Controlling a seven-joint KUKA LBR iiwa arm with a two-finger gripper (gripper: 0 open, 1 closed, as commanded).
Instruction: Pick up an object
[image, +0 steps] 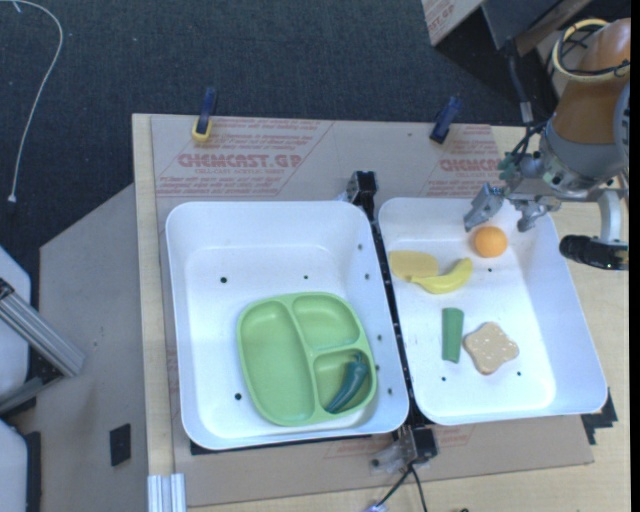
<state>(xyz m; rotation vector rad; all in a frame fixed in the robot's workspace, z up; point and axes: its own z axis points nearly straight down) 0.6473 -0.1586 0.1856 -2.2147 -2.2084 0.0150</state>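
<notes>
Orange (489, 242) sits in the right bin (560, 300), upper part, loose on the bin floor. Pincer (508, 210) hangs just above and beside it, fingers spread apart, nothing between them. Grey arm with orange band (590, 100) comes in from the right edge. Banana (447, 279) lies left of and below the orange, touching a pale yellow piece (410, 264). Lower in the same bin: green stick-shaped item (453, 334) standing lengthwise, bread slice (489, 348) just beside it on the right. Left bin (200, 300) carries a green divided plate (270, 370); a dark green pepper-like item (350, 385) lies in its lower right compartment. Both bins rest on the counter (300, 160), a cardboard sheet with red print, held by two clamps at the far edge.
</notes>
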